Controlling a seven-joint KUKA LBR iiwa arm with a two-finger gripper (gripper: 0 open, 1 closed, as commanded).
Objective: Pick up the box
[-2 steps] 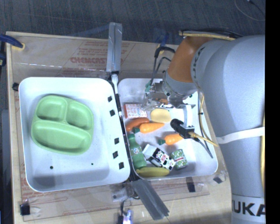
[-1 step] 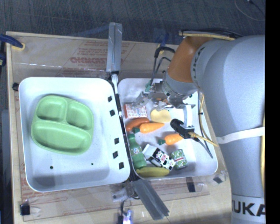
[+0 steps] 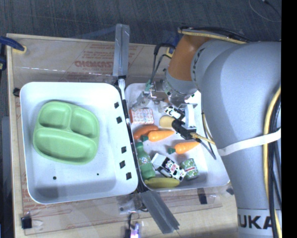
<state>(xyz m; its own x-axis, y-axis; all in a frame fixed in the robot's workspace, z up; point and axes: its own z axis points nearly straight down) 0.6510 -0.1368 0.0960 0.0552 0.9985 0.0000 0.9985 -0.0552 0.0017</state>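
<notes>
Nearest the lens: grey arm (image 3: pixel 247 113), large along the right side, above the right bin (image 3: pixel 213 181).

At that bin's near wall: banana (image 3: pixel 163 182). Just behind it: small green carton (image 3: pixel 189 167) and black-and-white pack (image 3: pixel 167 166), touching. Left of these: green bottle (image 3: pixel 145 161), laid along the dividing wall. Further back: two carrots (image 3: pixel 160 135), crossing the bin's middle.

Beyond the carrots: box (image 3: pixel 142 115), red-and-white, flat in the far left part of the right bin, close to the dividing wall, touching or nearly touching the nearer carrot.

Just beyond and right of the box: gripper (image 3: pixel 160 94). Pincer state: cannot tell from this view.

Step in hand, as judged: approach to the box, not yet grasped.
- Shift left and toward the near side until centred over the box.
- Align the pincer across the box's narrower side.
- Keep clear of the dividing wall and the carrot.
- Descend straight; lift only after a firm hold.

Arm pose: reaches in from the right, orange band (image 3: pixel 183 58) above the wrist, wrist bent down over the bin's far end.
</notes>
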